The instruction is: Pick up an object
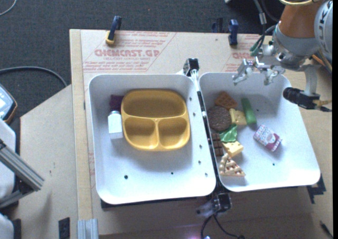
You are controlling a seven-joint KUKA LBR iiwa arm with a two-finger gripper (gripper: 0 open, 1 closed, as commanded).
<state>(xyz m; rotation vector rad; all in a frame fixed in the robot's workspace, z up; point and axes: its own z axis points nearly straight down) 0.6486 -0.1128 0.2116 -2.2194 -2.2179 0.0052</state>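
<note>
Gripper [256,71]: upper right of the frame, above the far rim of the right bin; the two fingers are spread apart with nothing between them.
Arm [306,10]: grey with an orange band, reaching in from the right edge, wrist high over the bench.
Right bin [296,143]: right half of the frame, holding the loose objects, clustered mostly along its left wall.
Nearest objects: a brown waffle [225,100] and a green stick [249,111] lie just below the gripper in the picture, apart from it.
Other objects: a dark round cookie [218,118], a yellow cheese block [233,148], a green leaf [229,134], a pie wedge [231,167] near the lower left corner, and a pink packet [267,138] lying alone toward the centre.
Left bin [100,169]: centre left, with a yellow tray [155,119], a white bottle [115,123] and a purple piece [116,100] beside it.
Progress: nothing is picked; every object rests in a bin.
Left to do: choose an object, descend, close, lift. The packet looks easiest to me, since it sits clear of its neighbours.
</note>
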